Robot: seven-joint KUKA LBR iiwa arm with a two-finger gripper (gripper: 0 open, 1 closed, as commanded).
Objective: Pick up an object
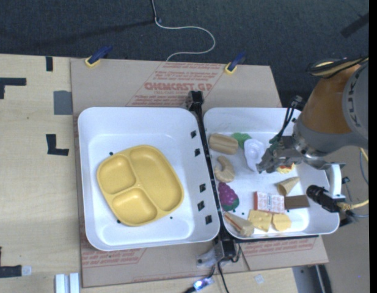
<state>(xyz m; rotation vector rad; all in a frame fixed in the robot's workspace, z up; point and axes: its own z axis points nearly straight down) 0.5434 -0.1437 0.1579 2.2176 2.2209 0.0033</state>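
My gripper hangs low over the middle of the right bin, reaching in from the right. Its dark fingers sit just right of a clear white plastic piece and above an orange and yellow item. Toy foods lie around it: a bread roll, a green piece, a tan curved piece, a purple grape bunch, a red and white packet, a brown bar, cheese blocks and a tan wedge.
The left bin holds a yellow divided plate. A black divider runs between the bins. A sandwich wedge lies at the right bin's front left corner. A white cable trails across the dark floor behind.
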